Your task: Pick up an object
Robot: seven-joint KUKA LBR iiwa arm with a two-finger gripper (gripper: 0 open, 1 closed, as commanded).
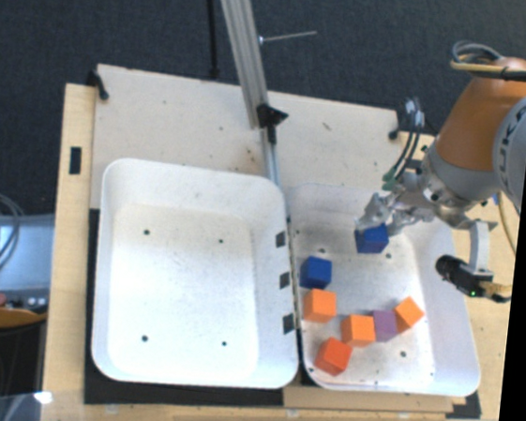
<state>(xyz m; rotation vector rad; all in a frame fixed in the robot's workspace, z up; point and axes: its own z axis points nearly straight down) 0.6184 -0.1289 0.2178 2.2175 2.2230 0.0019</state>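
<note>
A pale wooden counter (198, 122) on dark carpet carries two shallow white bins. Over the right bin (449, 358), the hand (381, 218) is clamped on a small blue cube (371, 239), matte, with sharp edges, tilted and hanging just under the fingers in the bin's upper part. Below it lie a second blue cube (315, 271), four orange blocks, the nearest at (320, 305), and a purple block (385, 324).
</note>
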